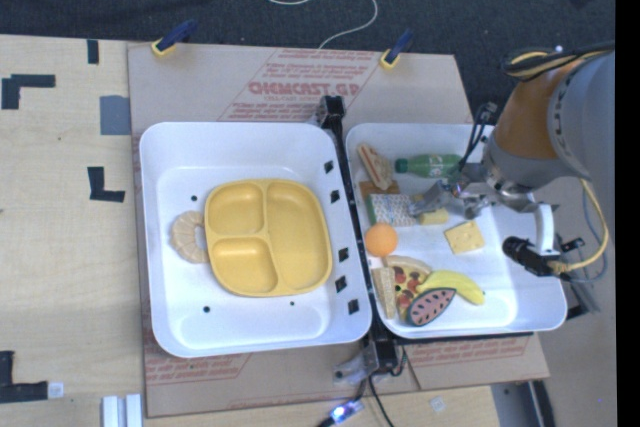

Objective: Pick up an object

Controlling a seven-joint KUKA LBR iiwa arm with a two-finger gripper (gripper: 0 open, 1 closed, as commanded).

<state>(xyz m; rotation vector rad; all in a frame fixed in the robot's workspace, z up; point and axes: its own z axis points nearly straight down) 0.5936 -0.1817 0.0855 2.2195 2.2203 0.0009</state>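
My gripper point(452, 199) reaches into the right bin point(530, 315) from the right and hangs low over its upper middle. Just below it lies a small yellow piece point(435, 216). A green bottle point(428, 164) lies just above it, and a green-white packet point(392, 208) just to its left. A cheese slice point(463, 237) rests a little below and to the right. Nothing shows as lifted off the bin floor.
The right bin also holds a sandwich point(375, 169), an orange ball point(380, 240), a pizza slice point(401, 277), a banana point(455, 286) and a watermelon slice point(430, 307). In the left bin point(170, 315) sit a yellow divided plate point(268, 236) and a round cracker point(186, 236).
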